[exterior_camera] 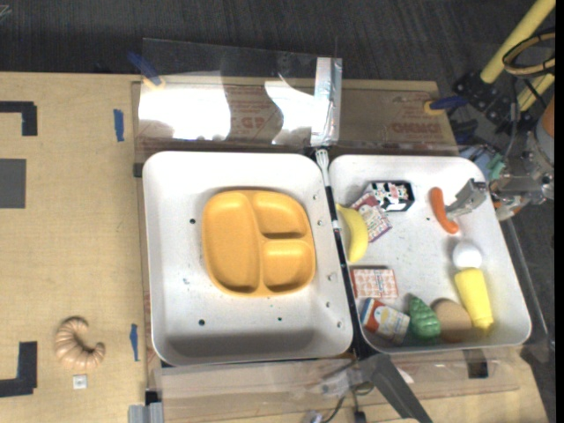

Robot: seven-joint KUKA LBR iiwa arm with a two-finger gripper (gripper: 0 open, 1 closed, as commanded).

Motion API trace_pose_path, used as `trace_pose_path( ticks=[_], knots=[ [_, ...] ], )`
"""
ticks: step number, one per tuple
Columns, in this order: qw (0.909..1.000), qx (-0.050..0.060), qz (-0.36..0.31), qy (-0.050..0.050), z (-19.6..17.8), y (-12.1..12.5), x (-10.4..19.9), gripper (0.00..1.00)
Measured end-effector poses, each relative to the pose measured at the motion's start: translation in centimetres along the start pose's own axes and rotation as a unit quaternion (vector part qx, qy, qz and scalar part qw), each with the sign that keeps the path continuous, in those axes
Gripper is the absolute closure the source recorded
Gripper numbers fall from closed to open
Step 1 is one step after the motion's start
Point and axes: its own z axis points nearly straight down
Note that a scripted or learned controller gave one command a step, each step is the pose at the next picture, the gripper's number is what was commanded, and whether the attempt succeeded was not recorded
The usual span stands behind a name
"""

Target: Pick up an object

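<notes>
Hovering at the right bin's [520, 263] outer edge, the gripper [465, 197] sits just beside an orange carrot-like piece [443, 211].
Finger spread cannot be made out; nothing visibly held; the bin's middle floor lies open.

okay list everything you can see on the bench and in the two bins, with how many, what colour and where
left bin: one, white, centre of view
divided plate: one, yellow, inside the left bin
right bin: one, white, beside the left bin
banana: one, yellow, right bin, near its left wall
hot dog: one, orange, right bin, upper right
yellow bottle: one, yellow with a white cap, right bin, right side
green toy: one, green, right bin, front
croissant: one, tan, on the bench, lower left
gripper: one, grey, over the right bin's upper right, beside the hot dog
</notes>
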Motion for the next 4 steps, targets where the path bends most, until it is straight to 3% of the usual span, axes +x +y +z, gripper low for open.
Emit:
trace_pose_path(
  ticks=[1,2,3,4],
  knots=[
    [0.9675,0.007,0.253,0.000,16.0,2.0,4.1,0.00],
    [0.9829,-0.003,0.184,0.001,9.9,6.0,7.3,0.00],
    [0.9998,0.006,0.016,0.004,16.5,10.3,3.9,0.00],
    [0.9998,0.008,0.016,0.004,15.5,10.2,4.0,1.00]
  ],
)
